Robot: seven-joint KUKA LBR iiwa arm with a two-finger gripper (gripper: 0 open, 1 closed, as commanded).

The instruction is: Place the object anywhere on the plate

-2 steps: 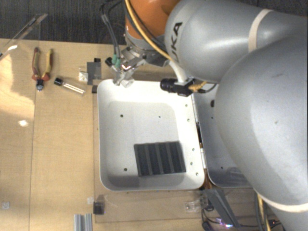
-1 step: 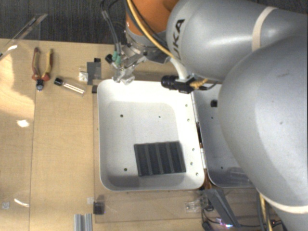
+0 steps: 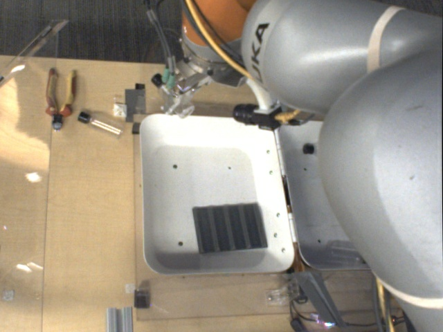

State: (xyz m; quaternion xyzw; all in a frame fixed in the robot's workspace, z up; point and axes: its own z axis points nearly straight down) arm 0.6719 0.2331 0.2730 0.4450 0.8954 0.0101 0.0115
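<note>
Camera view: looking down at a slant on a wooden desk [image 3: 83, 206] that is carrying two shallow white bins side by side.
Far left of the desk: a pair of pliers with red handles [image 3: 60, 95] is lying near the back edge, well apart from the bins.
Beside the pliers: a small black-capped clear tube [image 3: 99, 122] is lying at a slant between the pliers and the left bin.
Back-left corner of the left bin: a small black block [image 3: 136, 101] is sitting on the desk just outside the bin's corner.
Left bin [image 3: 159, 185]: its white floor is showing several small dark holes.
Plate: a dark ribbed rectangular plate [image 3: 229, 227] is lying flat on the floor of the left bin, toward the near side and right of centre.
Gripper [image 3: 177, 101]: it is hanging over the back rim of the left bin, near that bin's back-left corner, well apart from the plate.
Gripper state: the fingertips are too blurred to tell whether they are apart or together, and I cannot tell whether anything is between them.
Object: I cannot make out a loose object to be placed; the plate is bearing nothing.
Arm [image 3: 325, 47]: the grey arm with its orange band is reaching in from the right and covering most of the right bin [image 3: 304, 185].
</note>
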